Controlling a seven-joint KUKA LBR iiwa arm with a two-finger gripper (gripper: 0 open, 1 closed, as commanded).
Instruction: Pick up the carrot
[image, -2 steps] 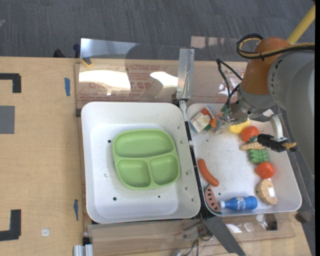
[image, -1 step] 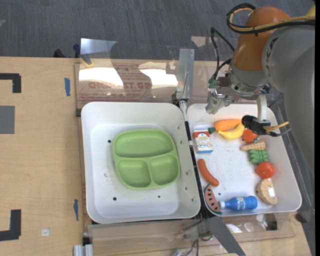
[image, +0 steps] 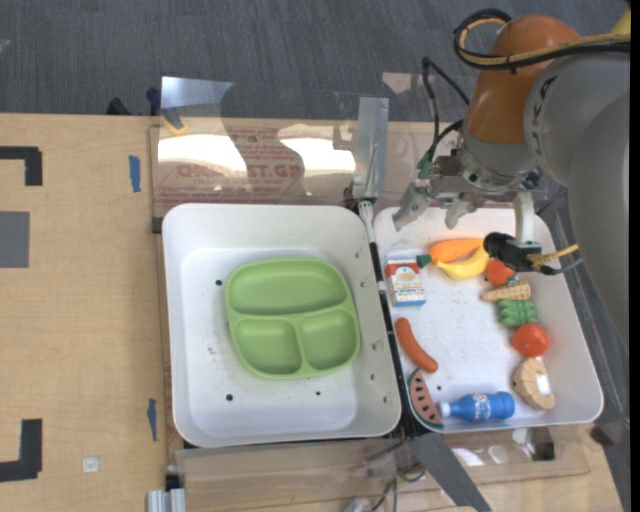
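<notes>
Camera view: tool (image: 436, 209) fingers spread, empty, above carrot (image: 453, 249).

Robotics lab setup. Plywood worktop (image: 80, 330) marked with black tape squares (image: 25, 165) and blue tape (image: 134, 173), grey carpet floor (image: 250, 45) behind, two white bins (image: 190, 240) fixed side by side, cabled industrial arm (image: 540, 90) overhead.

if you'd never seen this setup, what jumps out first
Probably the green divided plate, sitting alone in the left bin. Next, the bright jumble of toy food in the right bin, where the carrot lies beside a banana, with the gripper hovering just above them.
</notes>
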